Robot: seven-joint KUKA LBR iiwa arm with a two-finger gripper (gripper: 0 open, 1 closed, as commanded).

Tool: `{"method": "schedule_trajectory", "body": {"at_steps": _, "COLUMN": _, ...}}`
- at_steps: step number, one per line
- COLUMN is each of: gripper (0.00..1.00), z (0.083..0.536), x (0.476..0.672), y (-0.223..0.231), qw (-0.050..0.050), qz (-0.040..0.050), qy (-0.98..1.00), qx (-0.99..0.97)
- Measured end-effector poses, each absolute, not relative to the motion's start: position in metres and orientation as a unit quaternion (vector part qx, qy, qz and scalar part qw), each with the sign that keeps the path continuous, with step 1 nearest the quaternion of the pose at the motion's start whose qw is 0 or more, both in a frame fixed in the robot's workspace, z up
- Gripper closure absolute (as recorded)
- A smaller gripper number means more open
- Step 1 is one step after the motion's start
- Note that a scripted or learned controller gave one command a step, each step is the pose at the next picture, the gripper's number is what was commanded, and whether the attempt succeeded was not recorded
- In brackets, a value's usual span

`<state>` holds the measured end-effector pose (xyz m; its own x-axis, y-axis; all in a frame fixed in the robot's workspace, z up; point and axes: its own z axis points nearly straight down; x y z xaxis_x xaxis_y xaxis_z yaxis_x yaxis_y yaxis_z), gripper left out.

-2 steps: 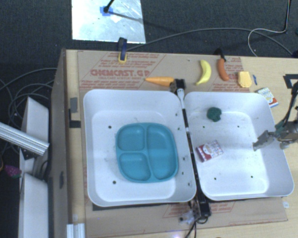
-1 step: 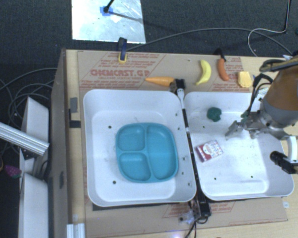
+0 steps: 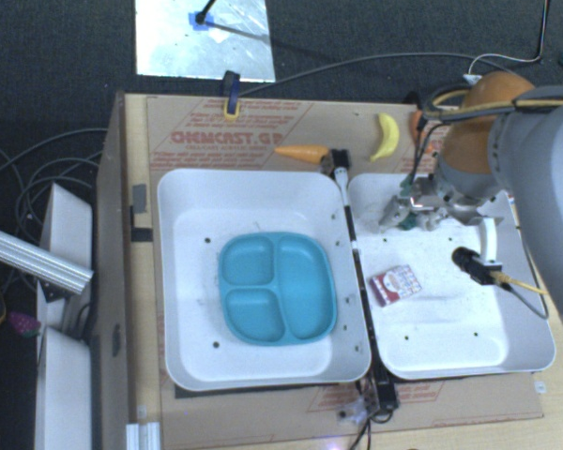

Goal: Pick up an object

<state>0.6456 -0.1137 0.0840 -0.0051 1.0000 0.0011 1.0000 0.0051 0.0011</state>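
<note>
The small red-and-white packet [image 3: 395, 284] is lying flat on the floor of the right bin [image 3: 450, 345], near its left wall. It is looking light, thin and probably crinkly-slick; a pinch across its short edges would likely be the surest hold. The gripper [image 3: 415, 210] is hanging low in the bin's upper part, well apart from the packet, which is sitting nearer the camera. Whether the jaws are standing open or closed cannot be told. The left bin [image 3: 192, 345] is holding a blue divided plate [image 3: 277, 286].
</note>
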Motion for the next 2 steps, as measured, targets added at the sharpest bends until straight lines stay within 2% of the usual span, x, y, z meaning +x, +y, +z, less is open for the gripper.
{"method": "schedule_trajectory", "body": {"at_steps": 1, "gripper": 0.00, "z": 0.085, "x": 0.669, "y": -0.121, "qw": -0.002, "qz": -0.0010, "qy": -0.709, "qx": -0.705}}
{"method": "schedule_trajectory", "body": {"at_steps": 2, "gripper": 1.00, "z": 0.097, "x": 0.670, "y": -0.121, "qw": -0.003, "qz": -0.0014, "qy": -0.711, "qx": -0.704}}
